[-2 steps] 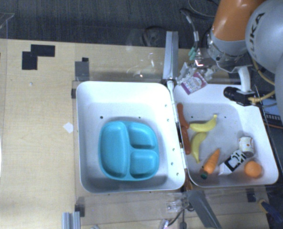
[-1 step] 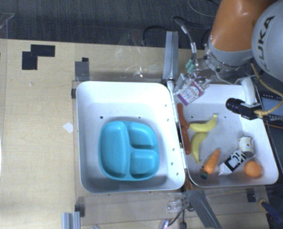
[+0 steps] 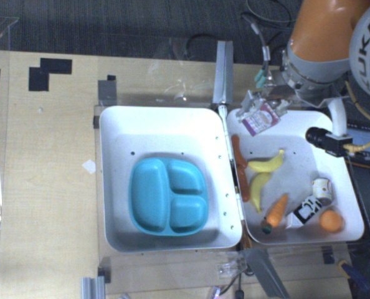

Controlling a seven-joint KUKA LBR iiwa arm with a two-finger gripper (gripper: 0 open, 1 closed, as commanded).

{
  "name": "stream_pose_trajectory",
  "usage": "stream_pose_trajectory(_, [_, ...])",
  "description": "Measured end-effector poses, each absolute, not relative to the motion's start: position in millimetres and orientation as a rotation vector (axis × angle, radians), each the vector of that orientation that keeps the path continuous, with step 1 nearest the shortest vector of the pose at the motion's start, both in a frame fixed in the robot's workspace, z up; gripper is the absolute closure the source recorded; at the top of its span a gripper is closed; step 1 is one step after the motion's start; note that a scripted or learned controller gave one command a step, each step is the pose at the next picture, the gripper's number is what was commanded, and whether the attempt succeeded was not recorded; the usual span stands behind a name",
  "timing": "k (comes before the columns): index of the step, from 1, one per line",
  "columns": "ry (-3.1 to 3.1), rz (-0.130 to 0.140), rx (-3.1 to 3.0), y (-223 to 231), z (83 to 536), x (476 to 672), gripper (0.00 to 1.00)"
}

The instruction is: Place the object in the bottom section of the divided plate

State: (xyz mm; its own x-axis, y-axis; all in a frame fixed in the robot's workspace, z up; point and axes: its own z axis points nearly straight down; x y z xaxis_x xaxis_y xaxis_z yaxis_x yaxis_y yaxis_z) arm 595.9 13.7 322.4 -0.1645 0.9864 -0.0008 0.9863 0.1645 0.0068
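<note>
A pale wooden desk (image 3: 42, 185) filled the left and centre of the overhead view, with black tape marks near its top left corner. Two shallow white bins sat side by side on it. The left bin (image 3: 116, 136) held a blue divided plate (image 3: 168, 195), lying flat near the bin's middle, with one long section on its left side and two smaller sections stacked on its right. All three sections looked bare.

The grey arm (image 3: 334, 30) with its orange band reached in from the upper right, above the top edge of the right bin (image 3: 350, 226). The gripper (image 3: 264, 104) hung over that bin's upper left corner. A small crinkled packet (image 3: 260, 120), purple and white, sat right at the tip, apparently between the fingers, though whether they truly pinched it could not be told from this angle.

Lower in the right bin lay the other items. A long reddish sausage (image 3: 239, 167) lay against the bin's left wall. Just beside it were two yellow bananas (image 3: 264, 164), one above the other. Below them a carrot (image 3: 275, 212) lay tilted. Near the lower right corner sat a black and white block (image 3: 306, 210), a small white cup (image 3: 321, 187) above it, and an orange fruit (image 3: 330, 221) beside it.
</note>
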Motion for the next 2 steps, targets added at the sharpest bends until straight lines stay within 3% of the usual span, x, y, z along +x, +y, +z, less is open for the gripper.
stream_pose_trajectory(1, [2.388,0.003,2.040,99,186,600.5,1.00])
stream_pose_trajectory(2, [2.427,0.005,1.993,182,202,585.5,1.00])
